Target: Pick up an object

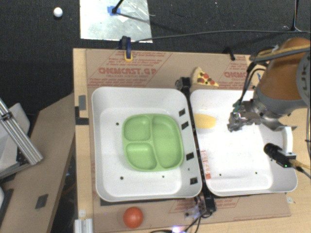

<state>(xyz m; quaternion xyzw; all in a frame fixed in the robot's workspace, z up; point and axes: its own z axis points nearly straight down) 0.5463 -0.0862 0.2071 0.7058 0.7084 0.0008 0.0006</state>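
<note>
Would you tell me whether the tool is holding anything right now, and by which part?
Nothing visibly held: the tool hovers right of the yellow object, apart from it.

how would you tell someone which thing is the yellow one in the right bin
Start at the right white bin, the one the arm reaches into. Near its upper left corner, beside the divider between the bins, lies a pale yellow object, left of the hand. It is plain yellow, unlike the pizza slice toy on the cardboard outside the bin.
</note>
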